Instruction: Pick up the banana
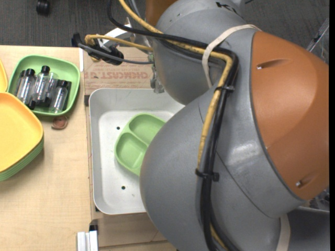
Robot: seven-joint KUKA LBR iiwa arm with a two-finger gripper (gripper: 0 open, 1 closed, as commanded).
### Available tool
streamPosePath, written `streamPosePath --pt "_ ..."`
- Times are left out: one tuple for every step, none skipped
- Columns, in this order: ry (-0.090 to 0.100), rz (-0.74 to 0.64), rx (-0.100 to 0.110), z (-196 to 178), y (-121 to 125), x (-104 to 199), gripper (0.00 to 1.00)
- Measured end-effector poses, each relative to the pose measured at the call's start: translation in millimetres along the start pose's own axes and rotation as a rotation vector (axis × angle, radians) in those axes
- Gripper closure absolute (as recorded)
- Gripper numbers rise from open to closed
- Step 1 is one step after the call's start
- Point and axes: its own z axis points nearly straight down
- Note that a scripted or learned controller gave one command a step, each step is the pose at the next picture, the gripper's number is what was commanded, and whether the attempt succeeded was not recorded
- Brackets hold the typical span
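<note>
The grey arm (235,140) with its orange band (293,114) looms close to the camera and covers most of the right side of the view. Under it lies a white bin (104,156), with a light green divided dish (137,143) partly showing at the arm's left edge. Everything to the right of the dish is hidden by the arm.
On the wooden bench at left stands a green tray (46,84) holding several small dark-capped bottles. Stacked yellow and green plates (15,137) lie at the left edge. A small brown object (60,123) sits below the tray. A cardboard box (118,72) lies behind the bin.
</note>
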Motion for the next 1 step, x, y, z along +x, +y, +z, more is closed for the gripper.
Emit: streamPosePath --pt "-0.004 -0.098 -0.002 104.3 -29.4 -89.9 1.0"
